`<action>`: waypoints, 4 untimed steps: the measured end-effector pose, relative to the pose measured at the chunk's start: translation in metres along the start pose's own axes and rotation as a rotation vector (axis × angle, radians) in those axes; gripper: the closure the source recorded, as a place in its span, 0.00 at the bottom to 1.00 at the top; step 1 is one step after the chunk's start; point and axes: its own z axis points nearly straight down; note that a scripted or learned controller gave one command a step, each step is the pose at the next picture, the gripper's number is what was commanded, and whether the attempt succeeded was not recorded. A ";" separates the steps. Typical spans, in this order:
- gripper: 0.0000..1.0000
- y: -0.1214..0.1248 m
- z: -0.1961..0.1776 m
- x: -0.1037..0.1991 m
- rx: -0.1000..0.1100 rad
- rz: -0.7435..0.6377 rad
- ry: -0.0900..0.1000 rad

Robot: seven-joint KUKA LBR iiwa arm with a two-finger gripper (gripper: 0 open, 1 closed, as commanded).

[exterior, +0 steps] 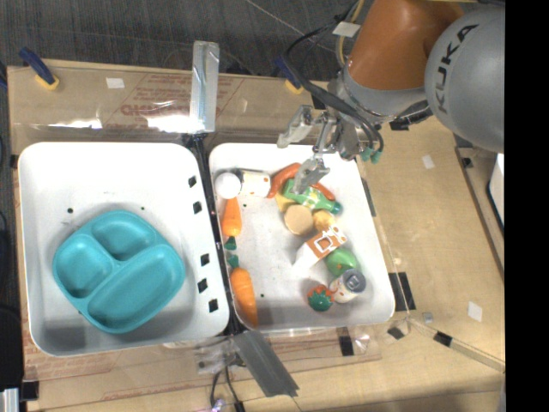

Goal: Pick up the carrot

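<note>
Two orange carrots lie in the right bin (pixel 377 256). One carrot (pixel 232 217) rests along the bin's left wall, and the other carrot (pixel 243 293) sits at the near-left corner. My gripper (pixel 314 154) hangs over the far end of the right bin, above an orange-red toy (pixel 284 178) and a yellow-green toy (pixel 319 199). It is well to the right of and beyond both carrots, and touches neither. Nothing shows held in it.
A teal divided plate (pixel 120 269) lies in the left bin (pixel 34 187). The right bin also holds a white cup (pixel 228 183), a tan round piece (pixel 298 220), a small carton (pixel 326 243), a green item (pixel 340 259), a can (pixel 349 283) and a small red-green toy (pixel 319 299).
</note>
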 end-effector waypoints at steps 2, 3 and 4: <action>1.00 0.010 0.138 0.028 -0.002 -0.070 -0.002; 1.00 0.022 -0.023 0.018 0.001 -0.066 -0.013; 1.00 -0.002 -0.032 -0.027 0.000 -0.085 -0.003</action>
